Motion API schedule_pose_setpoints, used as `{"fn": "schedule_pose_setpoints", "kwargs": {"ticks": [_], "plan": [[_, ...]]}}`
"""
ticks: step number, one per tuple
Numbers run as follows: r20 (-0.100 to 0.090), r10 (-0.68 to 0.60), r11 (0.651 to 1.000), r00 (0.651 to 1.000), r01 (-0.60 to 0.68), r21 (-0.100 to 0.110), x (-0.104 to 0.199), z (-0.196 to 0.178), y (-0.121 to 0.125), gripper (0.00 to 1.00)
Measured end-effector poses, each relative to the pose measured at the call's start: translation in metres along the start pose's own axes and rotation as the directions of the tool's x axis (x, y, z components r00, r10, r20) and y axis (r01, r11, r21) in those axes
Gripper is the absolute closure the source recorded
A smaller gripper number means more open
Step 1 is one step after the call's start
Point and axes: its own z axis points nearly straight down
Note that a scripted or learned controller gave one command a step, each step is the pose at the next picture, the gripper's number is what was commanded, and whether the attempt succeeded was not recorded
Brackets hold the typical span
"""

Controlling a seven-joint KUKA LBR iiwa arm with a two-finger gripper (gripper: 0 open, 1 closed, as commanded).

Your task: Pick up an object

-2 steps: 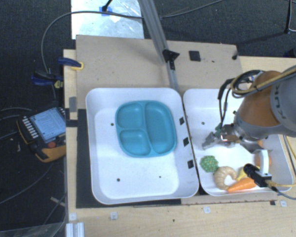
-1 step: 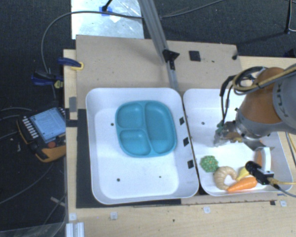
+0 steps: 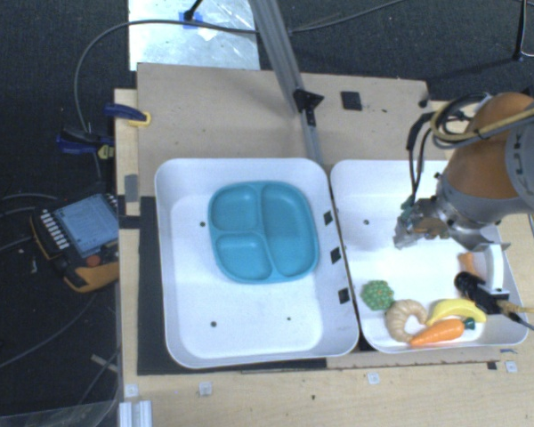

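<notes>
Hovered over the right bin, the claw; hard to tell how wide or holding what. Lay nearer and a little right: green ball, croissant, carrot, banana. Carrot's length ran left to right.

right bin crowded at its near edge, open at its far side

broccoli, croissant, carrot and banana cluster along the right bin's near edge; the pincer hangs mid-bin; the far-left corner floor lies bare.
</notes>
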Motion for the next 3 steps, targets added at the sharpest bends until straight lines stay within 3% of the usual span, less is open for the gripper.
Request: {"fn": "schedule_pose_setpoints", "kwargs": {"ticks": [1,3], "plan": [[0.000,0.000,1.000,1.000,0.000,-0.001,0.000,-0.054,0.002,1.00],[-0.003,-0.006,1.000,1.000,0.006,0.000,0.106,-0.066,0.042,1.00]]}}
